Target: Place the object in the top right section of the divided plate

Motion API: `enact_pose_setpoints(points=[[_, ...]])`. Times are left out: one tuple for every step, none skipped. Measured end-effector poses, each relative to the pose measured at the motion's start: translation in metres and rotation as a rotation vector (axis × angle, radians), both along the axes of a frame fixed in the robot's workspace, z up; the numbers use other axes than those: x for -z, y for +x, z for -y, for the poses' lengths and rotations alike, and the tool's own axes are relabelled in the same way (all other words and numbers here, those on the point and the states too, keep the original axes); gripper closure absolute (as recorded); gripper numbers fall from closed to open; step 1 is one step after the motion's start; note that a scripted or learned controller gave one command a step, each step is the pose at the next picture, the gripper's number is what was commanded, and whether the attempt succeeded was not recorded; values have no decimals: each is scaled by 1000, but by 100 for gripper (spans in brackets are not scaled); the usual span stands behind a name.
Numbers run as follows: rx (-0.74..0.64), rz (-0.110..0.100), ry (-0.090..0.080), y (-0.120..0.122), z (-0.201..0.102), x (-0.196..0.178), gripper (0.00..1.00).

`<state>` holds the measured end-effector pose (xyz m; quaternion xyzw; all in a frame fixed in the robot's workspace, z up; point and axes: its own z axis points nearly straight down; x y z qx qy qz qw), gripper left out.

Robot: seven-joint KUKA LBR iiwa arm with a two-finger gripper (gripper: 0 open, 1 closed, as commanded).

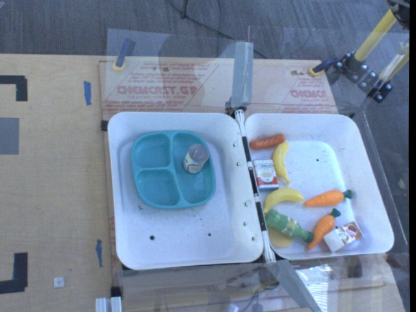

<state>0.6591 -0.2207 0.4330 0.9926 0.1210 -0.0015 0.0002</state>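
1. At the far left, the wooden bench (52, 194) carries black tape marks along its edge and a strip of blue tape (87, 93).
2. The left bin (117, 194) holds a teal divided plate (156, 187) in its upper half, lying flat on the bin floor.
3. The task's object, a small can (195, 158) with a silver top and a pale label, sits inside the plate's top right section, close to the divider ridge and touching nothing else.
4. The right bin (364, 174) starts just past the central seam and is crowded with toy food. An orange sausage-like piece (267, 142) lies at the top, with a banana (281, 162) beside a small red-and-white carton (264, 174) below it.
5. Lower down lie a second banana (283, 198) and a green bottle (288, 226).
6. Further right are two carrots – one (327, 199) lying across, one (322, 230) slanted – and a white carton (342, 236) just beside the slanted one.
7. A yellow clamp (377, 38) stands beyond the bins at the top right.
8. Whether the gripper is released or clenched cannot be told.
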Motion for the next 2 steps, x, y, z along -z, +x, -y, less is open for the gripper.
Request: enact_pose_setpoints(points=[[0,0,0,0,0,0,0],[39,-3,3,-29,-28,0,0]])
